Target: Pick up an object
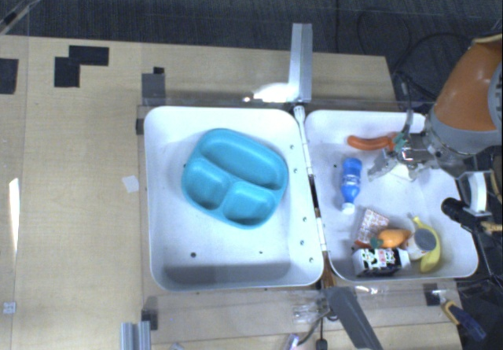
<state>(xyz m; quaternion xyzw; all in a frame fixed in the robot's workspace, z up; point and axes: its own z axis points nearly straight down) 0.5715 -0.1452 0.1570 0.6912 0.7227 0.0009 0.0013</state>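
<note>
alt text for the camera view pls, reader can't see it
A grey arm with an orange band reaches in from the right, its pincer over the right white bin of small items: blue bottle, banana, orange sausage-shaped toy. The left bin holds a blue divided tray.

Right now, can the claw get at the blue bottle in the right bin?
Probably yes: the blue bottle lies apart from the other items, just beside the claw, with nothing on top of it.

Illumination bright and even from overhead. Glare patch on the bench just behind the left bin; soft shadow along that bin's near wall. Image slightly soft; small items in the right bin possibly blurred
</note>
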